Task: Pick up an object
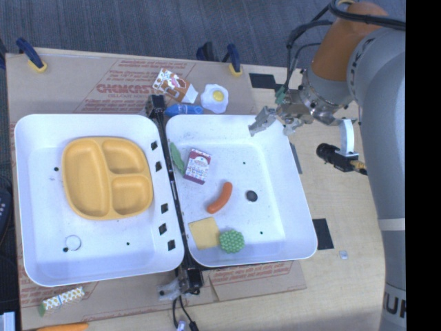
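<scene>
Lying nearest the camera in the right bin point(303, 236) are a green bumpy ball point(231, 241) and a yellow slab point(204, 232), touching at about 6 o'clock in the bin. Farther in, near the centre, an orange sausage point(220, 197) is resting with its long axis running from 7 to 1 o'clock, a small dark disc point(251, 196) just beside it at 3 o'clock. A red-and-white carton point(198, 165) is sitting farther back at 10 o'clock. The gripper point(264, 123) is hovering over the bin's far rim at 1 o'clock, holding nothing; whether its fingers are spread I cannot tell. From it, the sausage is lying toward 7 o'clock, probably the easiest pick.
</scene>
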`<state>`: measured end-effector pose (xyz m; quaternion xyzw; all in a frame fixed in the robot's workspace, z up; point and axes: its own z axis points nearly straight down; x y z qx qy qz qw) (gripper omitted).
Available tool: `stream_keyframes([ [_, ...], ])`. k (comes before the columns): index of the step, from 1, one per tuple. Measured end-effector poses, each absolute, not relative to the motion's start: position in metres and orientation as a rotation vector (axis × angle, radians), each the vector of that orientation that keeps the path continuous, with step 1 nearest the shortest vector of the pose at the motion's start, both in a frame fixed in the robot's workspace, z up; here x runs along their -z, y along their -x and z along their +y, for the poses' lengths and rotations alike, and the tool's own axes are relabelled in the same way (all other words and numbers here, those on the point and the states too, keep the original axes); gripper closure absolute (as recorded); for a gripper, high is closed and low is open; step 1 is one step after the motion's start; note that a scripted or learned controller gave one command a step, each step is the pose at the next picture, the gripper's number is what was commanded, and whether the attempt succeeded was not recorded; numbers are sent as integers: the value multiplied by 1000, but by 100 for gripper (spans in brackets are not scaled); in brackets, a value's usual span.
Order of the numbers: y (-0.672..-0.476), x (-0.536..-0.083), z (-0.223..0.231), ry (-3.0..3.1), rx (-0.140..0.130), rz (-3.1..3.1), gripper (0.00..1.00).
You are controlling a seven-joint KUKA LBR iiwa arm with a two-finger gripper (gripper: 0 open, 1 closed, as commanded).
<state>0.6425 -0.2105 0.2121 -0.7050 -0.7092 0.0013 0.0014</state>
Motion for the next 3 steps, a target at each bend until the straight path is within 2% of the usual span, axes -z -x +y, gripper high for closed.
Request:
stream_keyframes([
  [1, -588, -116, -163, 2145, -6, -2288, 0],
  [2, -540, -91, -130, 2222, -5, -2214, 0],
  [3, -540, -101, -130, 2215, -6, -2220, 100],
])
